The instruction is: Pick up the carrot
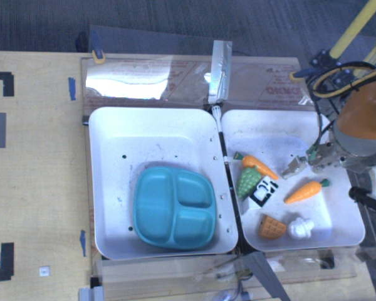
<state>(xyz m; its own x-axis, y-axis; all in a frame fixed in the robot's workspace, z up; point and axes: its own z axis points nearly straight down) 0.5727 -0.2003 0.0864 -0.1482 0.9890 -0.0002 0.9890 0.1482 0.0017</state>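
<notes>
Two carrots lie in the right bin (282,125). One carrot (304,191) is orange with a green tip pointing right and rests near the bin's right side. The other carrot (258,165) lies further left with its green top toward the bin divider. My gripper (296,165) reaches in from the right and sits between the two, just up and left of the right-hand carrot. Nothing shows in its grasp. The grey arm with its orange band (363,115) stands over the bin's right wall.
Beside the left carrot are a green toy (247,182) and a black-and-white card (263,192). An orange waffle-like piece (271,227) and a white object (301,228) lie near the front wall. The left bin (113,137) holds a teal divided plate (174,209).
</notes>
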